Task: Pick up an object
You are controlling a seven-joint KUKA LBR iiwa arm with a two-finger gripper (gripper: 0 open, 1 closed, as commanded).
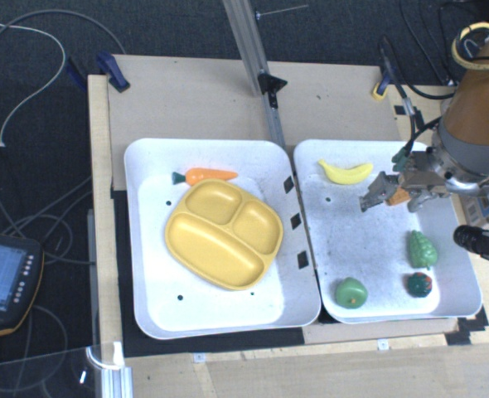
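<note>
The right bin [369, 239] holds a yellow banana [346, 172] at its back, a green apple [351, 292] at the front, a bumpy green piece [422, 249] and a small red-and-green fruit [418, 284] at the right. My gripper [396, 194] hangs over the bin's back right part, right of the banana, with its fingers spread open. A small orange thing [400, 196] shows between the fingers; I cannot tell whether they touch it. In the left bin lie an orange carrot [210, 175] and a yellow divided plate [225, 233].
The grey arm with its orange band [476, 98] comes in over the right bin's far right corner. A metal post [253, 40] rises behind the seam between the bins. Cables and a handheld pendant [4, 280] lie off the bench at the left.
</note>
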